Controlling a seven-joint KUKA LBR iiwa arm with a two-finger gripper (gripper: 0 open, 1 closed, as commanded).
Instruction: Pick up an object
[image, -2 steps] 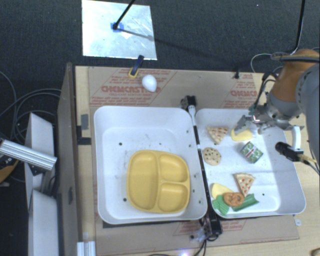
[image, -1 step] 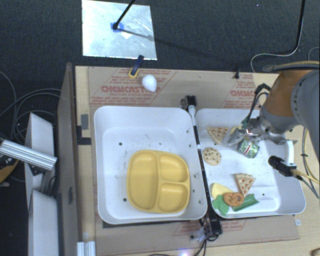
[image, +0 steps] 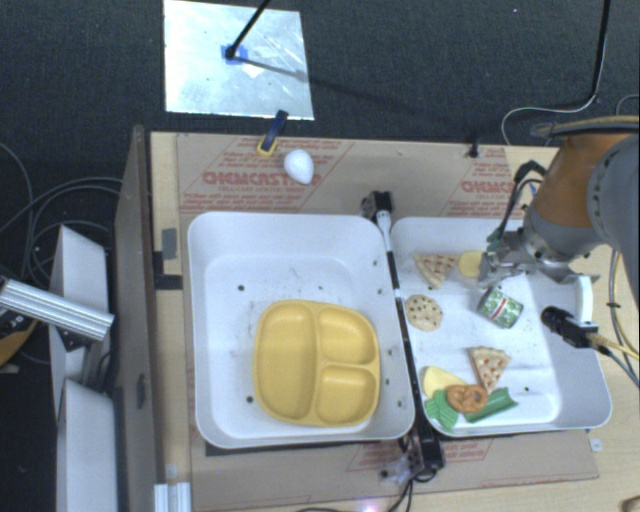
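Cardboard-topped bench with two white bins side by side; the right bin (image: 580, 400) has the toy food while the left one just holds a yellow divided tray (image: 318, 362). The small green-and-white can (image: 499, 307) lies tipped on its side just below the gripper (image: 497, 262), long axis running diagonally. The arm reaches in from the right with its wrist low over that bin's back half, and I can't tell how the gripper is set.

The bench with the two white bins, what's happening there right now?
A grey robot arm with an orange band reaches in over the right white bin, its gripper low beside a small green and white can and a yellow round piece. Nothing looks lifted yet. The left white bin holds a yellow divided tray.
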